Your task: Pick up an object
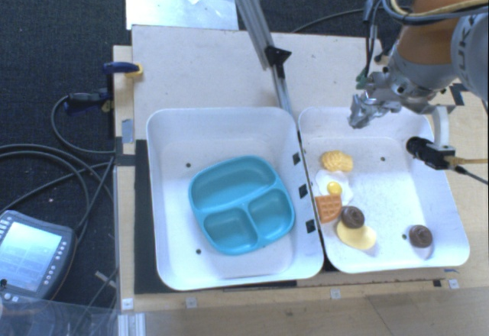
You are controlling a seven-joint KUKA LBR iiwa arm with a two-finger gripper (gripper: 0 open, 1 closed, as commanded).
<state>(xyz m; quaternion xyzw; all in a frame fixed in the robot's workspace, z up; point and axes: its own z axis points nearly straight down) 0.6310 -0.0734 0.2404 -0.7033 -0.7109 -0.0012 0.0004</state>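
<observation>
glossy blue 3-section tray [241, 205], smooth white bins [229, 122]

The scene is lit brightly and evenly from above. The two shallow white plastic bins [229, 128] are rendered almost overexposed, so their rims and walls are hard to separate. Soft, short shadows are cast under the light blue divided plastic tray [241, 205] and beside the small food items. A pale sheen is seen on the orange rounded band of the arm [447, 2]. The dark carpeted floor [61, 21] at the left is shown grainy. Overall sharpness is moderate; fine detail at the metal gripper [367, 109] is slightly blurred.
</observation>
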